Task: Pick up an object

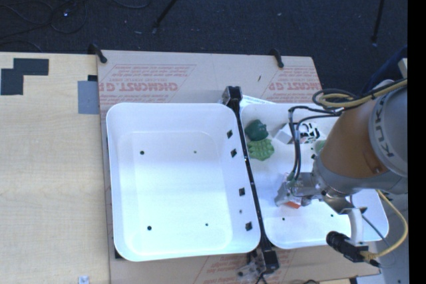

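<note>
The arm (363, 143) is reaching in from the right of the frame, its gripper (293, 195) hanging low in the right bin (313, 236); whether it is spread or pinching cannot be told. A small orange bit (291, 205) is showing just under it. A green toy (258, 141) is lying near the bin's upper left, beside the left bin (173, 176).

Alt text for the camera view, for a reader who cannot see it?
A grey arm with an orange band reaches from the right, its gripper low inside the right shallow white bin. A green crumpled object lies near that bin's left wall, beside the left shallow white bin.
</note>
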Robot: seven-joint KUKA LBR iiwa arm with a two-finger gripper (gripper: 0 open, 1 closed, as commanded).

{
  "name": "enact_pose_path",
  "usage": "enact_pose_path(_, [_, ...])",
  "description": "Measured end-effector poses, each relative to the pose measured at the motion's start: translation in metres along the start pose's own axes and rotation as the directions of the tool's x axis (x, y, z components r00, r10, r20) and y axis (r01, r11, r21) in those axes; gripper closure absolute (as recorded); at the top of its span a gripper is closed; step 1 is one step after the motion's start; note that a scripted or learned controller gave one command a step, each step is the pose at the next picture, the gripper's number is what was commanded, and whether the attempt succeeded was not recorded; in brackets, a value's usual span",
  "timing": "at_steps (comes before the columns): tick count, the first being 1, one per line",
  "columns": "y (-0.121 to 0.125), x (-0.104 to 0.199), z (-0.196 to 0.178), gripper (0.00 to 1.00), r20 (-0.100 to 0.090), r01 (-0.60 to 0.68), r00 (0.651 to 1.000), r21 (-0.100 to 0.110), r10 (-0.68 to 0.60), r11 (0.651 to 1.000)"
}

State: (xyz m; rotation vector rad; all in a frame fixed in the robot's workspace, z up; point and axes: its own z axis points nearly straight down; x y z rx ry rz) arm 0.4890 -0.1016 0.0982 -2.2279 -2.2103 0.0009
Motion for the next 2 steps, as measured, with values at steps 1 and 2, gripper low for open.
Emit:
enact_pose_path(1, [0.068,0.054,-0.095,1.00,0.001,0.016,1.000,-0.013,-0.016,1.000])
enact_pose_path(2, [0.053,0.137,-0.089,1.00,-0.001,0.015,1.000,0.002,-0.015,1.000])
